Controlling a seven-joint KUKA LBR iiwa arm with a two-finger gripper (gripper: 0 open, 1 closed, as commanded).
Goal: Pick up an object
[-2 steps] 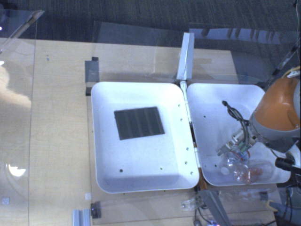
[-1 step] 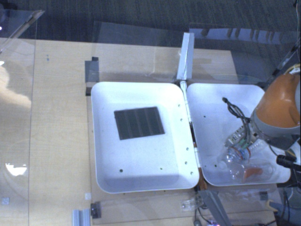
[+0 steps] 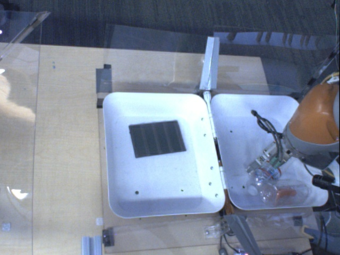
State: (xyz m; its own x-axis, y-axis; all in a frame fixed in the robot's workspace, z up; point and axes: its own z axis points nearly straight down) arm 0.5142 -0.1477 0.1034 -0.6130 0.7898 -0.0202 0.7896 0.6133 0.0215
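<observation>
Clear plastic object, maybe a small crumpled bottle or wrapper, lies in the right bin near its front edge, with an orange-red piece just beside it. Likely light, thin-walled, slippery and easily crushed; best taken across its narrow middle. Arm reaches in from the right, wrist angled down-left, gripper just above the object; grip state: cannot tell. Left bin holds a dark ribbed slab.
</observation>
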